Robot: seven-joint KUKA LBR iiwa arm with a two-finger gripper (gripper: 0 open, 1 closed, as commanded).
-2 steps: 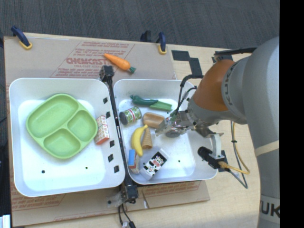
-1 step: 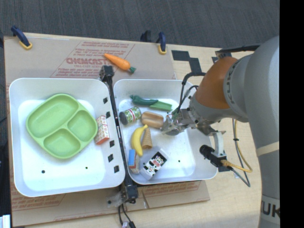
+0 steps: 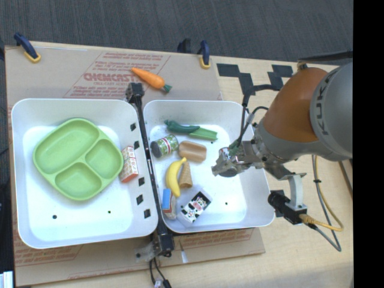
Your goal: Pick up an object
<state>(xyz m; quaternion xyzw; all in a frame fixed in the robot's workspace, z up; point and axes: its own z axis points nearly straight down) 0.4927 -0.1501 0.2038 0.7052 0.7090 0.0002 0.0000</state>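
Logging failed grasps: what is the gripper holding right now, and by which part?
Nothing visible: the gripper hovers over bare floor of the right bin.

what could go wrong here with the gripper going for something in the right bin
1. The gripper sits over bare floor in the right bin, apart from the objects, so a descent here may grab nothing.
2. The banana, brown block and can lie crowded together, so reaching for one could nudge or catch its neighbours.
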